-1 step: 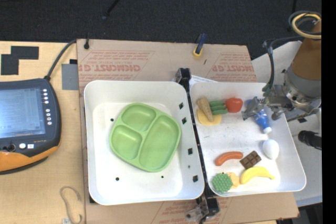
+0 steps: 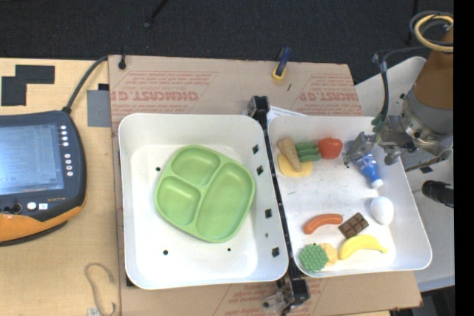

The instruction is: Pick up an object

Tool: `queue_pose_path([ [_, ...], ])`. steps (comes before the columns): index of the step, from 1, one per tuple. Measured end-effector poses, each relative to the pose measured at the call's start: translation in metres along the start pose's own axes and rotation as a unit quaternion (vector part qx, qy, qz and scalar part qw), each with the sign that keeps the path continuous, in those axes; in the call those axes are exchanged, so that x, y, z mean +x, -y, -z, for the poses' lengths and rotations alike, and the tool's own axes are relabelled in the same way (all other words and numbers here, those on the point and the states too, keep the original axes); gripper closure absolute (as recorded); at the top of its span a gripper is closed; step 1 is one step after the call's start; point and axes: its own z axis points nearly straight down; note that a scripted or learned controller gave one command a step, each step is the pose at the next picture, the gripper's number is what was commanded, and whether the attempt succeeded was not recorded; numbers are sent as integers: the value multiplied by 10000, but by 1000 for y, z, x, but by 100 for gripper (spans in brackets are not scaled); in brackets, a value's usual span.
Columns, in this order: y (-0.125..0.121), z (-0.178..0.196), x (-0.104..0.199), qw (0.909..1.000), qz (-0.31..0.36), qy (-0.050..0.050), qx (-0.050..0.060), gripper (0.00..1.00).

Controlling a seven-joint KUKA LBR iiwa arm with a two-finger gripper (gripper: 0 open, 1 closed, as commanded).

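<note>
Gripper (image 2: 364, 152) poised over the right bin (image 2: 415, 233), by a blue-and-white tube-like item (image 2: 371, 172).

Whether it grips anything cannot be told. The bin's toy food — a glossy red tomato (image 2: 330, 148), a green-husked corn cob (image 2: 298, 152), a sausage (image 2: 324, 222), a ridged chocolate bar (image 2: 353, 225), a smooth white egg (image 2: 381, 210), a curved banana (image 2: 362, 246) — lies scattered. The left bin (image 2: 137, 196) carries a smooth green divided plate (image 2: 205, 192), three compartments.
</note>
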Motion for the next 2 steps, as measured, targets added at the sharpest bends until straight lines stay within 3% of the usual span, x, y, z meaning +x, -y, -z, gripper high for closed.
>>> queue_pose_path([
  [2, 5, -123, 6, 10000, 4, -6, 13, 0],
])
